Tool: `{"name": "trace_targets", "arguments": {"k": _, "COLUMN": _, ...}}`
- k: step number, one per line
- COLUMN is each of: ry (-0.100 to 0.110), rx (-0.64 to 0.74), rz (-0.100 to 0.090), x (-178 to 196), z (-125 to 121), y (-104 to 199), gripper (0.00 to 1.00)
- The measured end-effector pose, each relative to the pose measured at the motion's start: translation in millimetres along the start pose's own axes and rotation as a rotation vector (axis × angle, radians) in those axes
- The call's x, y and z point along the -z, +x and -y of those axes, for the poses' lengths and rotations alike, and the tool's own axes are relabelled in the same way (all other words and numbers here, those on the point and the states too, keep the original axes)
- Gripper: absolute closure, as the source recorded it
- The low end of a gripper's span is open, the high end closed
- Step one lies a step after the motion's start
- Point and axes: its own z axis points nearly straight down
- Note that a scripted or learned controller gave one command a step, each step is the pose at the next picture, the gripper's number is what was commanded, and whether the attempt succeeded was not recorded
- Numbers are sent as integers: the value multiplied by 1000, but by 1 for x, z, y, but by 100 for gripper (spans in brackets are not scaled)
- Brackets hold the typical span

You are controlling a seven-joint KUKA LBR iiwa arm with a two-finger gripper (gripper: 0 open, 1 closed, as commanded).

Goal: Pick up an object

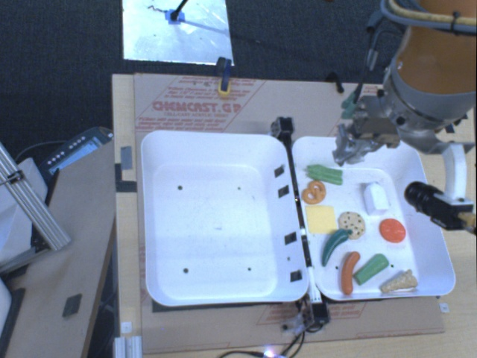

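White bins, one bare, one stocked with toy food

White plastic forms both shallow bins on the bench. The left bin [216, 215] shows only its pale floor with a few dark dots. The right bin [428, 200] carries all the toy food.

Taking the right bin as a clock face: a green bean pod [325, 174] lies near 11 o'clock, with a pretzel [314, 193] just below it at 10. A yellow cheese slice [321, 219] sits at 9, and a cookie [351, 224] rests close to the centre, just beside it. A white block [376, 198] lies toward 1, a red tomato [393, 230] at 3. A green pepper [335, 245] points toward 7, a sausage [348, 271] and a green pickle [371, 268] sit at 6, and a tan wedge [400, 280] lies at 5.

The gripper [347, 152] hangs over the bin's 11 o'clock corner, just above the bean pod. Whether its fingers are wide or narrow cannot be told; nothing shows between them.
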Motion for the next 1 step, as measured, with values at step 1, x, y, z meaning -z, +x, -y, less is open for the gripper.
{"name": "trace_targets", "arguments": {"k": 1, "ry": 3, "rx": -1, "rz": -1, "x": 102, "z": -23, "y": 66, "gripper": 100}}
